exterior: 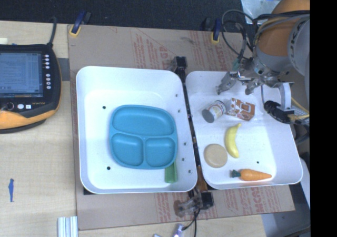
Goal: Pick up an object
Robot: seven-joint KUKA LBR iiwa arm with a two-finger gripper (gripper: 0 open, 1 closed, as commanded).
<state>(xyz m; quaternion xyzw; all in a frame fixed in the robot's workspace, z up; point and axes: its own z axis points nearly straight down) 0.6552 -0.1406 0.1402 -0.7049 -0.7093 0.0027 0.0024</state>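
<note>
The right bin (pixel 284 141) is crowded down its middle: a can (pixel 214 111) lies beside a brown packet (pixel 243 108), with a banana (pixel 232 141), a tan disc (pixel 215 155) and a carrot (pixel 253 175) below them. Bare floor runs along its right wall, and a smaller gap sits between banana and carrot. The gripper (pixel 239 84) hangs over the bin's top end, just above the packet. In the left bin (pixel 89 125) a blue tray (pixel 142 136) fills the centre, leaving open margins at the top and left

fingers (pixel 235 84) above right bin (pixel 279 146), banana (pixel 232 140)
</note>
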